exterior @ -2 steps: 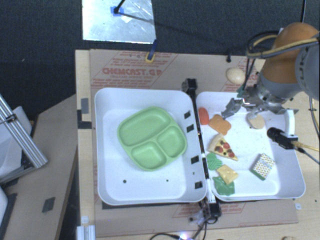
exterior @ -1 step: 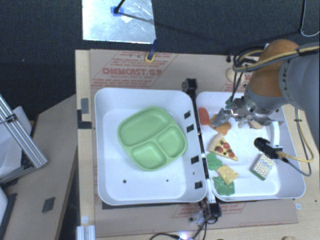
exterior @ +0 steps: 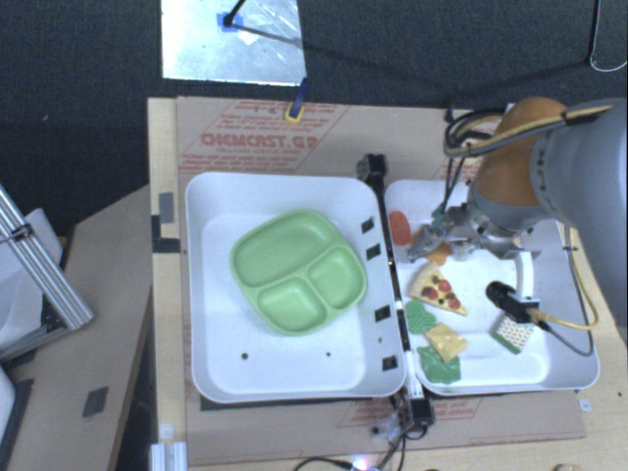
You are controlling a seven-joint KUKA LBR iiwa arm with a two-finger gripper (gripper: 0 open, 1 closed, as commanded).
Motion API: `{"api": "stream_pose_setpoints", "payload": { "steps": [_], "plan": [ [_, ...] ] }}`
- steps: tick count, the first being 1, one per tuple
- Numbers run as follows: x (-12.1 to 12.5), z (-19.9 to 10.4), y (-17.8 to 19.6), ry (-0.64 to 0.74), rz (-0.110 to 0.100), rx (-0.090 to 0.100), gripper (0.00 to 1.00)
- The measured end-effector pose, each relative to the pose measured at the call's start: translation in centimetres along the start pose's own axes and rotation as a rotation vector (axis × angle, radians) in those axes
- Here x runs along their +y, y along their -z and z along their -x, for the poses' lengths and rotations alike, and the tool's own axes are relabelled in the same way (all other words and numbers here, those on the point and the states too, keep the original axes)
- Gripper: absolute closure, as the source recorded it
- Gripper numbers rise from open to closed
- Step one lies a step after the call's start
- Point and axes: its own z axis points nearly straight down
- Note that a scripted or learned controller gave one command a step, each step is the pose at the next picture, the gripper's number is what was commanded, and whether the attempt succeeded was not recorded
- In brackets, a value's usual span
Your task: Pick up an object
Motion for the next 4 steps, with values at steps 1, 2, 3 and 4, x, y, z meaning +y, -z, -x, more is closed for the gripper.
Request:
{"api": "stream_pose_setpoints", "payload": {
  "steps": [1, 2, 3, 4],
  "plan": [
    [0.1, 0.1, 1.3, 0.0, 0.005, -0.001, 1.0],
    [0.0, -1.0, 6.9, 0.004, 0.007, -0.001, 1.0],
    [0.3, -0.6, 11.3, 0.004, 0.008, -0.001, 1.0],
    [0.4, -0.7, 14.4, 0.005, 0.006, -0.001, 1.0]
  ]
}}
